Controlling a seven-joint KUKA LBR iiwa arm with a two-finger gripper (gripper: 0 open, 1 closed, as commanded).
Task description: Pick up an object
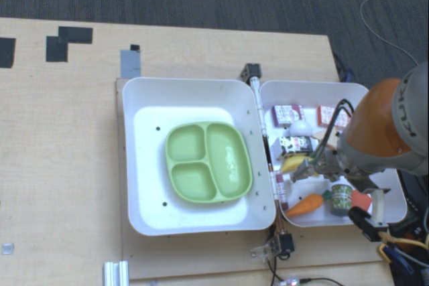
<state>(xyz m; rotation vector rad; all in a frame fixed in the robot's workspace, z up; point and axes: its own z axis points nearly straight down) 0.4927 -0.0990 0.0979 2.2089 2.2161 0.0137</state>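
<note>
The right bin [315, 88] holds several small objects. An orange carrot [305, 204] lies at its front, with a green can [340, 198] and a red piece [362, 200] to its right. A yellow item [292, 163] sits near the bin's left wall, below a black-and-white box [295, 144]. Two pink-and-white packets [287, 113] [333, 116] lie at the back. My gripper [310, 168] hangs low in this bin, just right of the yellow item and above the carrot. The arm's orange band [379, 122] covers the bin's right part.
The left bin [144, 164] holds a light green divided plate [208, 162]. A ridge with clips [263, 137] separates the two bins. Cables [395, 244] lie at the bench's front right corner.
</note>
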